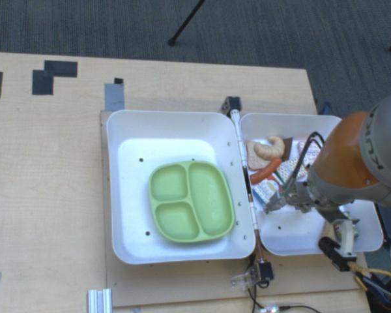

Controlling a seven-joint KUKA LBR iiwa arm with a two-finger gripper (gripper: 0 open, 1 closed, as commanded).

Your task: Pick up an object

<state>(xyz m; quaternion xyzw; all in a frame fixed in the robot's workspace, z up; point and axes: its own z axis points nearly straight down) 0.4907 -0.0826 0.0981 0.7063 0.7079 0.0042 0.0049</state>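
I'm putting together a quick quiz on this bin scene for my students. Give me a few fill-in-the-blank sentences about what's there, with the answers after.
1. The green tray lies in the ____ bin.
2. The green tray has ____ compartments.
3. The red sausage lies in the ____ bin.
4. The arm has a band of ____ colour above the wrist.

Missing words: left; three; right; orange

Premises present as a robotics laboratory. A pale wooden table carries two white bins fixed side by side, with loose cabling at its front edge. Grey carpet and a black stand leg lie beyond.
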